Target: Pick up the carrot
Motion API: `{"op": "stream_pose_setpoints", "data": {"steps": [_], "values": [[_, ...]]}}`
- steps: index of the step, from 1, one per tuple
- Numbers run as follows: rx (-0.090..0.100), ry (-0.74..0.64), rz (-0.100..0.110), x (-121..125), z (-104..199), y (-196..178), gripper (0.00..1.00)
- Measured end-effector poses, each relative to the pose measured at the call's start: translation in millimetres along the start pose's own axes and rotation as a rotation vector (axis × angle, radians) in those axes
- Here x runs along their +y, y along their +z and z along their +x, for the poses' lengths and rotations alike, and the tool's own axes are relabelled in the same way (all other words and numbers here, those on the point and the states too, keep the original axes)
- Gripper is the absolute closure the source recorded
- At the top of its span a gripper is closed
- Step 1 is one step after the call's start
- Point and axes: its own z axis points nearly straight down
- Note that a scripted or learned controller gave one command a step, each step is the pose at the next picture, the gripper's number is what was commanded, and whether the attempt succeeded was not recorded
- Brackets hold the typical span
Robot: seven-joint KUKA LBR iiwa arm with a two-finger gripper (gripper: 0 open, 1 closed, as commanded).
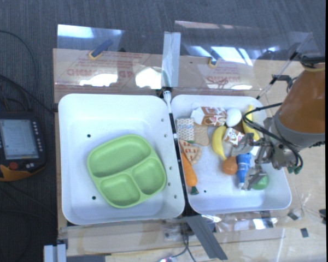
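The carrot (188,172) lies in the right bin (273,201) along its left wall, long axis running roughly twelve to six, green end at six. The gripper (255,176) sits well apart at the carrot's three o'clock; whether the jaws are released or clenched, I cannot tell.

Left bin (76,146) held a green divided plate (127,170); right bin (273,201) held a banana (218,141), a small orange (229,166) and a blue bottle (243,165).
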Motion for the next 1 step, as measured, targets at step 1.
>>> {"op": "stream_pose_setpoints", "data": {"steps": [1], "values": [[0.005,-0.085,-0.004,58.8,13.9,69.6,0.00]]}}
